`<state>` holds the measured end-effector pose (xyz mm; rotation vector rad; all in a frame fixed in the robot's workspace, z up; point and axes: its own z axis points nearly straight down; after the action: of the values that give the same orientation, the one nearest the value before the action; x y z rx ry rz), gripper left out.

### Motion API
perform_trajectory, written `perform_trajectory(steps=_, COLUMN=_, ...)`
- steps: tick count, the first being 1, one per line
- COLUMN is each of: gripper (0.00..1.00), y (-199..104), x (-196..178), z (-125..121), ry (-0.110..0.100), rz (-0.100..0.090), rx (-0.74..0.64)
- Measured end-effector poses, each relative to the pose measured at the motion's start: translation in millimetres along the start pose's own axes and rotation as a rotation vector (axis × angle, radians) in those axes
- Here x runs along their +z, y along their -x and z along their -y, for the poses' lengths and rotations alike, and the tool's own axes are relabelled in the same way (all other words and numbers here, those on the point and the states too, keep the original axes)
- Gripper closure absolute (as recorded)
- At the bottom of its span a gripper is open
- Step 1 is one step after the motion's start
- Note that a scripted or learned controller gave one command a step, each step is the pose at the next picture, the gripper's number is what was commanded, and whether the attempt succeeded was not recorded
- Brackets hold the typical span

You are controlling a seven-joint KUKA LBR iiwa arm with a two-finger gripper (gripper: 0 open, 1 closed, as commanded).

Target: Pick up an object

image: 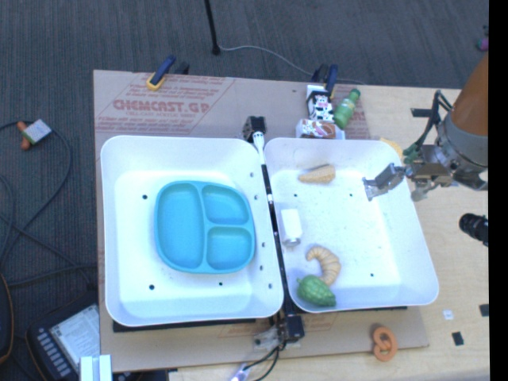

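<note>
Objects to pick: tan croissant-shaped toy [317,174] far, white block [290,225] left, green lumpy toy [317,290] near, all loose in right white bin [413,244]. Gripper [386,179] poised above bin's right side, carrying nothing; spread cannot be told.

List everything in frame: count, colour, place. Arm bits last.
White bins: 2, white, side by side on the bench.
Divided plate: 1, blue, three compartments, in the left-hand bin.
Croissant-shaped pieces: 2, tan, right-hand bin, one near the far wall, one near the front.
White block: 1, white, right-hand bin by the centre divide.
Green lumpy object: 1, green, front corner of the right-hand bin, touching the nearer tan piece.
Pretzel-like object: 1, orange, on the bench in front of the right-hand bin.
Green bottle: 1, green, behind the bins.
Clamps: 2, blue, far bench edge.
Gripper: 1, grey, over the right-hand bin's right side.
</note>
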<state>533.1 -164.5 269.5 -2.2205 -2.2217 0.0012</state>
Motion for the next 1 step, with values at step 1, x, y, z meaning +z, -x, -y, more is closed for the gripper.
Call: perform_trajectory(steps=1, gripper=0.00, y=-59.0, x=138.2, z=-32.5, ry=-0.004, rz=-0.001, rx=-0.001)
